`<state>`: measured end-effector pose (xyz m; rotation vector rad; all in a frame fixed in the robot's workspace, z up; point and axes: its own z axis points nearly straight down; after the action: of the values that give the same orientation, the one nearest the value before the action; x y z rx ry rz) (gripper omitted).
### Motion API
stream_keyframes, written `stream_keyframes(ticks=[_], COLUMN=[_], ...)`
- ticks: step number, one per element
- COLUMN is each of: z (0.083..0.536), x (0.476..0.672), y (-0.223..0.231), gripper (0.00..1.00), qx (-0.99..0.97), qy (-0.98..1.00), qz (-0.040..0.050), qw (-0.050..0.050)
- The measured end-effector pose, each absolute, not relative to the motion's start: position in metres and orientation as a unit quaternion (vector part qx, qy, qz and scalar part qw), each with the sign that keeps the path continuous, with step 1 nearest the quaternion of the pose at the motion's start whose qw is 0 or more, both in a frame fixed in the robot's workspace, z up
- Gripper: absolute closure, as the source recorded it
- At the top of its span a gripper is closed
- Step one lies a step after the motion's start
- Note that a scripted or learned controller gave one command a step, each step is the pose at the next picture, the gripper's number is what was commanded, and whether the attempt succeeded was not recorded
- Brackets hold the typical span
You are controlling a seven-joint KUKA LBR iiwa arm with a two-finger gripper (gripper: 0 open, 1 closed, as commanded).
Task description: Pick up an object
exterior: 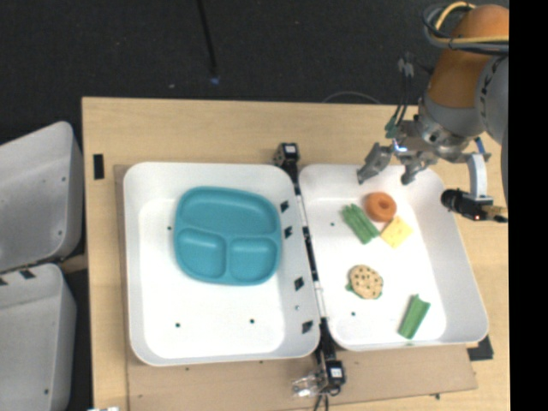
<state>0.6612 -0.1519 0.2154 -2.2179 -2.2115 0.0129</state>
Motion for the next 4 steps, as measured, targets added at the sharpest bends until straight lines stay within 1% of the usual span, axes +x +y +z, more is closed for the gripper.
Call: stream_keyframes(ticks=[1,2,3,4], z=[0.225,0.166,0.123,0.106], x=[0.664,0.672,0.667,0.668], y=[-0.151,-0.155,-0.154,-0.157], gripper=[0.0,0.0,0.0,0.0], qx=[-0.708,-0.707,-0.707,-0.707], qy=[-0.707,-0.707,-0.707,-0.707], qz=[-0.0004,0.0016,0.0014,0.0023], qw=[-0.001,0.0,0.0,-0.001])
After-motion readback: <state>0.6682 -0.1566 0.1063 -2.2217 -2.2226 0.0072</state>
